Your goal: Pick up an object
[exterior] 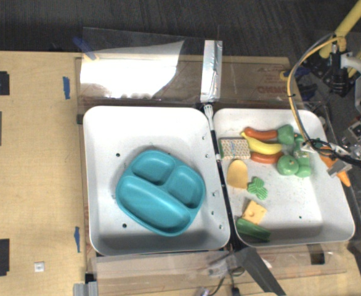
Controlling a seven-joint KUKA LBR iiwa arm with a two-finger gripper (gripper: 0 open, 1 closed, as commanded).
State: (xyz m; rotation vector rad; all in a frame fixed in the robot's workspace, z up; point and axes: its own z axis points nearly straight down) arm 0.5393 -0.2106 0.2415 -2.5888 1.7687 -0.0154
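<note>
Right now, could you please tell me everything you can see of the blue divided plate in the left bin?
The blue divided plate is teal, looks like smooth moulded plastic, and has rounded corners and three compartments: one long one along its lower left side and two smaller ones above. It lies right side up, turned at an angle, near the middle of the left bin. Nothing rests in it.

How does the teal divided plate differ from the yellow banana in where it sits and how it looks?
The teal plate lies alone in the left bin; the banana lies among other toy foods in the right bin. The plate is far larger, with compartments; the banana is slim and curved. Both lie flat.
</note>
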